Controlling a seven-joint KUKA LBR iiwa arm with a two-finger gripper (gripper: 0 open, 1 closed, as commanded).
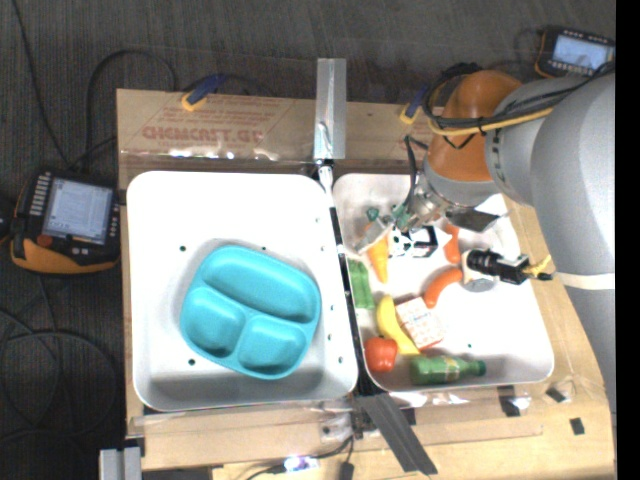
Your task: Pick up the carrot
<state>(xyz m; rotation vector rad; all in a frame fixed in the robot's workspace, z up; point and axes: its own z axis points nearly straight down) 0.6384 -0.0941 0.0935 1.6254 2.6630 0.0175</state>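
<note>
The carrot (440, 286), an orange curved piece, lies in the middle of the right bin (520, 338). A smaller orange bit (452, 244) sits just above it. My gripper (397, 224) hangs low over the upper left part of that bin, up and to the left of the carrot and apart from it. Right below the gripper lies an orange-yellow wedge (378, 258). The grey arm with its orange band (478, 103) reaches in from the upper right.
The right bin also holds a yellow banana (390, 324), a red tomato (380, 353), a green bottle (447, 369), a white box (420, 323) and a green piece (360, 284). A teal divided plate (250, 308) lies in the left bin (160, 208).
</note>
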